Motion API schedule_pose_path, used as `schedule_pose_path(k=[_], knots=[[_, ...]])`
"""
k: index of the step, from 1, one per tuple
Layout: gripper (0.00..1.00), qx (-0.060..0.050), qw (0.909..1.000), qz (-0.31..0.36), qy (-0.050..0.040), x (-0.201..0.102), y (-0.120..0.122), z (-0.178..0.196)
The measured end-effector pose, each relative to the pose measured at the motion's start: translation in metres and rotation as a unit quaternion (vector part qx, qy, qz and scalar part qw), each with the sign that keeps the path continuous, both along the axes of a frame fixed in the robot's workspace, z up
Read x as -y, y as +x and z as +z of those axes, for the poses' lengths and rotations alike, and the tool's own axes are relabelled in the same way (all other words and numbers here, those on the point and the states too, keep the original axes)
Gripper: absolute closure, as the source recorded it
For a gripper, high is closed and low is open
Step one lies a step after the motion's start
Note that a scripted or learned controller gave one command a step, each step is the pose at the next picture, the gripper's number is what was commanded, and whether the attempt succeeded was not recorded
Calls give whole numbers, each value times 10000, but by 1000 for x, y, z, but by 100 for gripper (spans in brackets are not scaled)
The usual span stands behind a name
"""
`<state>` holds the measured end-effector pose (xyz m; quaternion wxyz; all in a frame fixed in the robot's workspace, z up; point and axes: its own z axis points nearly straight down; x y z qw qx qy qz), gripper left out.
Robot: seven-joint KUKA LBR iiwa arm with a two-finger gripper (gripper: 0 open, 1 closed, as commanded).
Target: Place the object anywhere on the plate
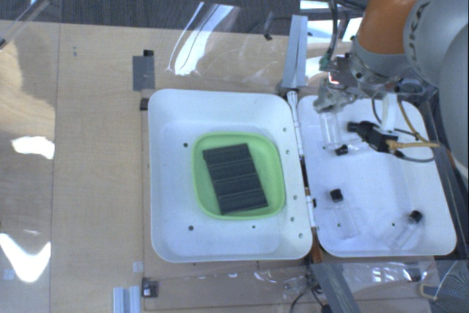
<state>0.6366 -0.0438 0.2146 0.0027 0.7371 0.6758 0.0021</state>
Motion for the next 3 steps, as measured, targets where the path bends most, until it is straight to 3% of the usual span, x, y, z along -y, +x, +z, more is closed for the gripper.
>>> schedule_pose_path(k=[1,2,3], knots=[[100,-21,9961,878,6,-52,-70,-30],[100,0,9884,1519,3,-117,-46,-29],[0,0,9885,1514,3,-117,-46,-29]])
